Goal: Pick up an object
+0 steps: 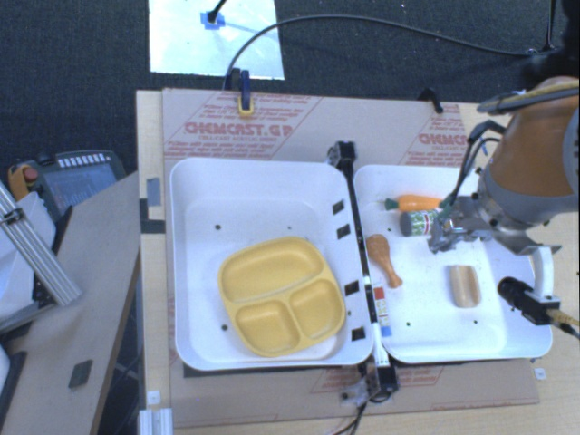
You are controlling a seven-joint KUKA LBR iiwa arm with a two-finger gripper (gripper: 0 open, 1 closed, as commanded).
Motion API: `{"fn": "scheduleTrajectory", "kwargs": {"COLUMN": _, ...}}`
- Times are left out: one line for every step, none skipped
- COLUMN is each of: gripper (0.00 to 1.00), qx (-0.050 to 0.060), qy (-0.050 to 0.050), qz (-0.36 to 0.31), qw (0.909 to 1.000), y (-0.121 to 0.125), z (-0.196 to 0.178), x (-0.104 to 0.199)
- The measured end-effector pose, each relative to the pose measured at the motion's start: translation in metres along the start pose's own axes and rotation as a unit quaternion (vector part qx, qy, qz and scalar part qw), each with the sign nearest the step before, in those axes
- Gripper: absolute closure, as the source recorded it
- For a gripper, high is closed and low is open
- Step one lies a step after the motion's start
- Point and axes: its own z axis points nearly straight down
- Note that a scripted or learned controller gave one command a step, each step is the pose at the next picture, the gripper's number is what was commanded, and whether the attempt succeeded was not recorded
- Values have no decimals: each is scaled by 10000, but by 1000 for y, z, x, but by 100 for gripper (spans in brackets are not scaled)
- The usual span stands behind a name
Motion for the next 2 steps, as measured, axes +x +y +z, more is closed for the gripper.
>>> {"fn": "scheduleTrajectory", "kwargs": {"gripper": 100, "qx": -10, "qy": -3, "qz": 3, "qw": 10000, "y": 2, "z": -64, "x": -4}}
{"fn": "scheduleTrajectory", "kwargs": {"gripper": 100, "qx": 16, "qy": 11, "qz": -23, "qw": 10000, "y": 28, "z": -63, "x": 39}}
